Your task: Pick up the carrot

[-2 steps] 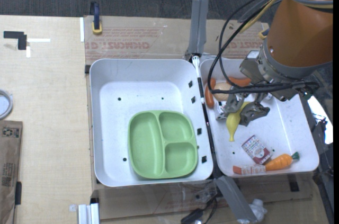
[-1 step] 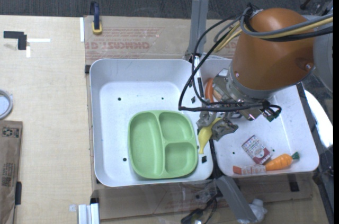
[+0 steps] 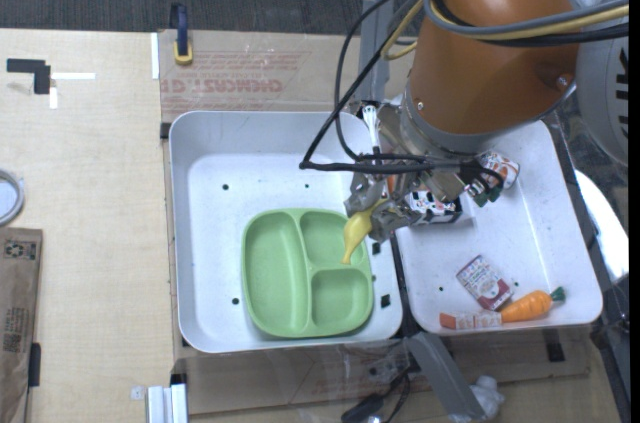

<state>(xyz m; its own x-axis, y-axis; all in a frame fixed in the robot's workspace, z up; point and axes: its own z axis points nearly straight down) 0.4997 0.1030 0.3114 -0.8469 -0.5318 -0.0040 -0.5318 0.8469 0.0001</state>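
The orange carrot with a green top lies near the front right corner of the right bin. My gripper hangs well to its left, over the seam between the two bins. It is shut on a yellow banana-shaped piece, which dangles from the fingers above the green divided plate in the left bin. The big orange wrist band hides the back of the right bin.
A red and white packet and a red and white tube lie just left of the carrot. A black and white item and a small colourful pack sit under the wrist. Cables loop over the left bin's back right.
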